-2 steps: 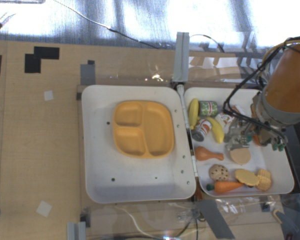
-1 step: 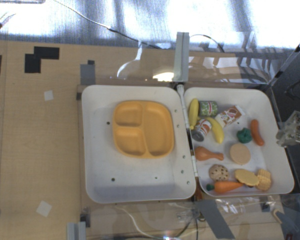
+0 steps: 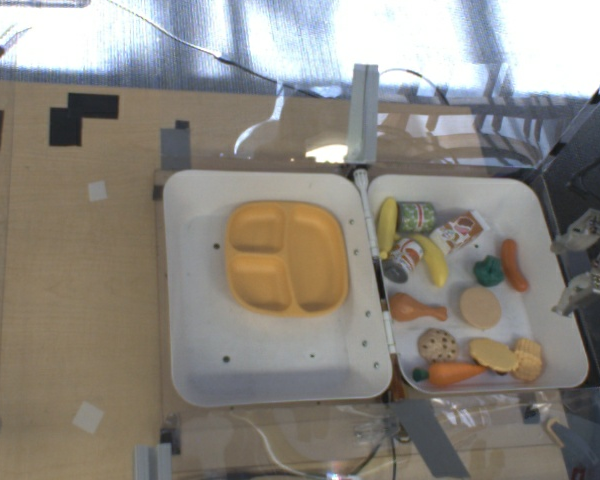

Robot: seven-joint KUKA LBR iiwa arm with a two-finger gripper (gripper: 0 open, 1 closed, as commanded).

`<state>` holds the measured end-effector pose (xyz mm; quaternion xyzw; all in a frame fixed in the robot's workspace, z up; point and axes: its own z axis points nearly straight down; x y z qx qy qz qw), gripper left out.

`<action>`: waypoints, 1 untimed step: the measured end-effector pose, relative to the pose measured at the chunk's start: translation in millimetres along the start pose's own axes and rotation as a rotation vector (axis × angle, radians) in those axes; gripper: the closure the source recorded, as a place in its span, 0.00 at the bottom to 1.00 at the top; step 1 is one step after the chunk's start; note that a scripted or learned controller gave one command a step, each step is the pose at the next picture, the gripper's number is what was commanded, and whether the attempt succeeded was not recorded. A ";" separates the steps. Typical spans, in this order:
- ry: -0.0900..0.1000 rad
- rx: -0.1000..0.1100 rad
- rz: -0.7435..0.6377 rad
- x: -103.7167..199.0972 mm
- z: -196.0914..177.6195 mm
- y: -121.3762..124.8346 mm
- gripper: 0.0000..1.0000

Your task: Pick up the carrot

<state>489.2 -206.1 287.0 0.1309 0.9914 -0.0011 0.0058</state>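
Metal-grey hand hangs at the right edge of the scene, just outside the right bin; its fingers appear apart, with nothing between them. It sits well apart from the carrot, which lies flat along the bin's near wall, pointing right. That spot likely leaves little room for a finger on the wall side. A speckled cookie sits just above the carrot's thick end, and a yellow chip touches its tip, crowding any approach. A drumstick and a sausage lie farther up. The left bin holds a yellow tray. Both bins rest on the counter.
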 end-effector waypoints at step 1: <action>-0.005 0.001 0.310 -0.8 -88.4 -0.2 0.00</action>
